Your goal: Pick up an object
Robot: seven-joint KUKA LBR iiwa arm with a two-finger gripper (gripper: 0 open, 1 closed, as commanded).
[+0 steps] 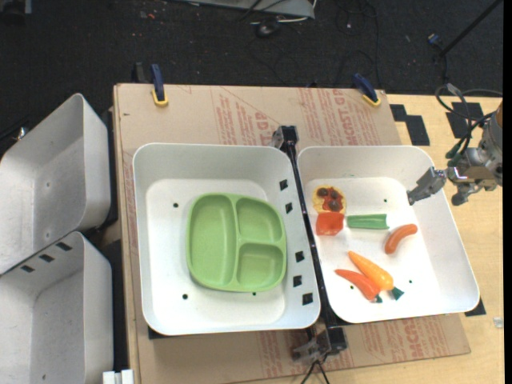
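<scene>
The right bin (456,282) holds several toy foods: a pizza slice (329,198), a red block (329,224), a green stick (367,222), an orange-red sausage (401,238), an orange carrot (371,269) and a red chili (357,282). My gripper (442,192) hangs over that bin's upper right rim, above and to the right of the sausage. Its fingers are spread, open, with nothing between them. A green divided plate (238,242) lies in the left bin (160,174).
A small teal piece (397,294) lies by the carrot's tip. Two spare white tubs (48,214) stand off the bench at the left. Blue clamps (158,85) hold the cardboard base at its far edge. A black divider (304,230) runs between the bins.
</scene>
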